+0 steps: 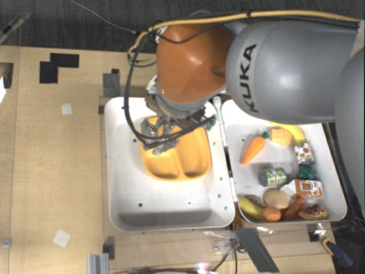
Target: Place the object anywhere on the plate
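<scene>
A yellow plate (182, 160) with two compartments lies in the left white bin (122, 170), toward its far right side. My gripper (161, 135) hangs low over the plate's far left corner, under the orange wrist band (188, 56). The wrist and cables hide most of the gripper, so I cannot make out any object at its tip. No loose object lies on the part of the plate that shows.
The right bin (336, 170) holds several food items: a carrot (254, 148), a banana (293, 131), a green can (274, 177), a small carton (309, 188), a second banana (250, 205) and a round bun (276, 198). The grey arm (296, 50) covers both bins' far edges.
</scene>
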Controlling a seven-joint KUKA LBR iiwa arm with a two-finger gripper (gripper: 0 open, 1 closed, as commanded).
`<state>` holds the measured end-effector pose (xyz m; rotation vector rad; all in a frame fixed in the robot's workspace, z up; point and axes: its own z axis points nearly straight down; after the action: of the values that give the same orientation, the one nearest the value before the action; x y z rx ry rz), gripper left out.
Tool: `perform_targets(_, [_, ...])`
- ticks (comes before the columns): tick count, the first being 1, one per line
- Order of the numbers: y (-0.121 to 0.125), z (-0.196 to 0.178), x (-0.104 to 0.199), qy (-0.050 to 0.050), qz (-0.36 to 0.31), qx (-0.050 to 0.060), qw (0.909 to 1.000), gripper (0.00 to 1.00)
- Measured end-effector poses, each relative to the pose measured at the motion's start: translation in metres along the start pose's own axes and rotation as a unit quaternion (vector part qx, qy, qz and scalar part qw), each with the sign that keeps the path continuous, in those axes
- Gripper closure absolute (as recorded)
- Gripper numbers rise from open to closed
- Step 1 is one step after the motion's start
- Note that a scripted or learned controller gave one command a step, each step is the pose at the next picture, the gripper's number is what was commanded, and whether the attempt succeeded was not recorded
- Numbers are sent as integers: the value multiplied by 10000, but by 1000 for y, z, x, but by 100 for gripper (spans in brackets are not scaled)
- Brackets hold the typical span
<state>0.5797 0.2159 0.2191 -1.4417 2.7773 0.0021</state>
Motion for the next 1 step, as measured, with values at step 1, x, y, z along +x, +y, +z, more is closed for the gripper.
perform_targets(1, [58,-62,39,-5,-117,8,9999,100])
